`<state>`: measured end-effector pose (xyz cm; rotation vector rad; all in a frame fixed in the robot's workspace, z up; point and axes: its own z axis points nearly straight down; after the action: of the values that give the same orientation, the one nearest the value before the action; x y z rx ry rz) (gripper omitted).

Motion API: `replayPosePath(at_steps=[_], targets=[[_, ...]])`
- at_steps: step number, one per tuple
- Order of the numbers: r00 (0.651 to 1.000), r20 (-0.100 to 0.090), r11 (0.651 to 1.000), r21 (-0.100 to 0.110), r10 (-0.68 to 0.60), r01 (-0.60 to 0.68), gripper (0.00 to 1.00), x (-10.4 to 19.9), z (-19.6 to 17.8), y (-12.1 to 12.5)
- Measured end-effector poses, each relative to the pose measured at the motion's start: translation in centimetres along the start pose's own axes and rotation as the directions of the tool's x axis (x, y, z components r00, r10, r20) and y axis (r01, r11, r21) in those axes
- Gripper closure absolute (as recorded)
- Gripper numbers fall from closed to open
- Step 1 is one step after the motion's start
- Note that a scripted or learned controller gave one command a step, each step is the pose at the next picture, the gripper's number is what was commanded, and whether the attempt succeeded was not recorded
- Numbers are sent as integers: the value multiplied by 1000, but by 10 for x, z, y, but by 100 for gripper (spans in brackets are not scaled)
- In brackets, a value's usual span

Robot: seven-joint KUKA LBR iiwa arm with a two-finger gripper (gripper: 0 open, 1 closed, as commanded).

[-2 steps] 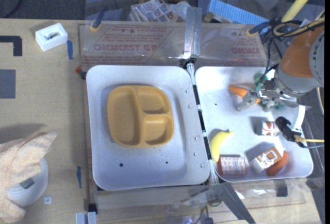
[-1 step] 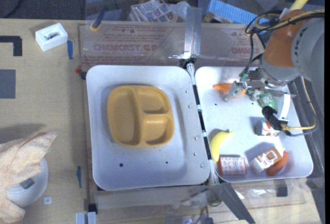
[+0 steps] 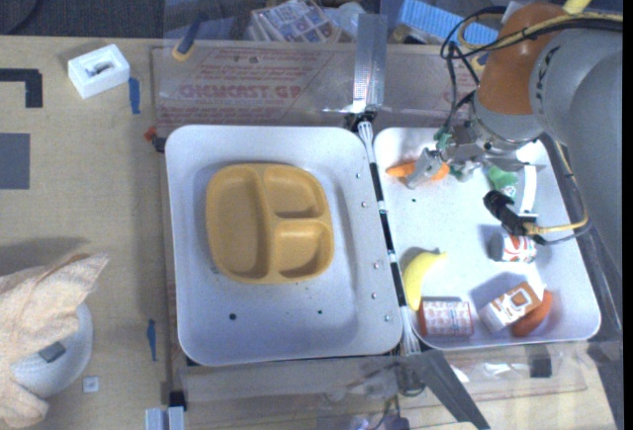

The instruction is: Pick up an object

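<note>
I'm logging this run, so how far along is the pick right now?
Done: the gripper is low in the right bin, at the orange carrot-like piece. In hand: nothing visibly held. Left: grasp and lift; the banana and can lie untouched.

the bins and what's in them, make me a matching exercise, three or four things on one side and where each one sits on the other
Things:
1. yellow divided tray
2. banana
3. carrot
4. can

Places:
A. near front edge of the right bin, just beyond the banana's lower end
B. far end of the right bin, beside the claw
C. middle of the left bin
D. left side of the right bin, close to the divider

Pairs: 1-C, 2-D, 3-B, 4-A
</note>
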<state>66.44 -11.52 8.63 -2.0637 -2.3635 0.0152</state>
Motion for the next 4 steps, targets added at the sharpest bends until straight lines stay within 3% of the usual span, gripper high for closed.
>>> replayPosePath(at_steps=[1,2,3,4], targets=[[1000,3,1000,3,-2,2,100,-1,-10,-1],[992,-3,992,-13,127,-127,100,28,-100,6],[992,-3,992,-13,127,-127,0,28,-100,6],[985,-4,985,-12,173,-173,0,6,0,-11]])
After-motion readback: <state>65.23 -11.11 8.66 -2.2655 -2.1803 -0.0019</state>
